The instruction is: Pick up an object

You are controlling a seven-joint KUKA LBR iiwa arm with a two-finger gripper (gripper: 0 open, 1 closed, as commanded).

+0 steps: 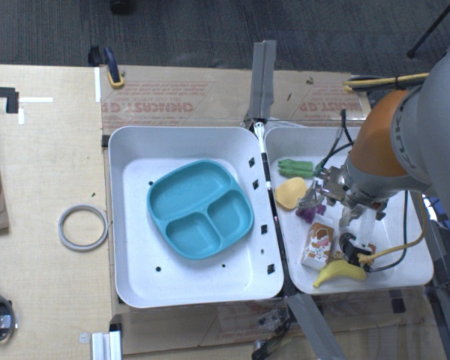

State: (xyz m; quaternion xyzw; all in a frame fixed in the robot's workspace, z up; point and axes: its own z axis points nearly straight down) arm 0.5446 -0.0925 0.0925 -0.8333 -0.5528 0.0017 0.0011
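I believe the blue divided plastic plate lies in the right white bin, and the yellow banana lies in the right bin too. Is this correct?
Not quite. The camera view shows the blue divided plastic plate in the left white bin, not the right one. The rest holds: the yellow banana lies in the right white bin, near its front edge.

Left bin [120, 223] mostly taken up by a blue divided plate [201, 208], with bare floor along the walls. Right bin [424, 276] crowded: green piece [295, 167], yellow lump [289, 193], purple bit [307, 213], small carton [318, 247], banana [339, 274] close together, arm [386, 145] and cables overhead
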